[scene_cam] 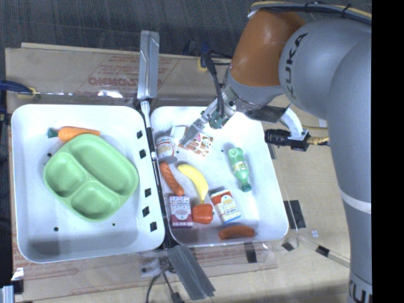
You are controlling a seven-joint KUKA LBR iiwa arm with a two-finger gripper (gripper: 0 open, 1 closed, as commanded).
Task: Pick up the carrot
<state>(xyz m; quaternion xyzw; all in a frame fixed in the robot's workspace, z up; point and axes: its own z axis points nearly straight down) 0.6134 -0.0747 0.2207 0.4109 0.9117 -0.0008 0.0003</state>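
One carrot (77, 132) in left bin (25, 169), gripper (191, 136) apart

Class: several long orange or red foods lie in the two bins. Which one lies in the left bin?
The carrot, with its green top, beside the green divided plate. The sausages and lie in the right bin.

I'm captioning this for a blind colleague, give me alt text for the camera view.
A grey arm's gripper hangs over the right bin of toy foods, far from the carrot, which lies in the left bin beside a green divided plate.

Lab bench (63, 62), two bins (25, 188)
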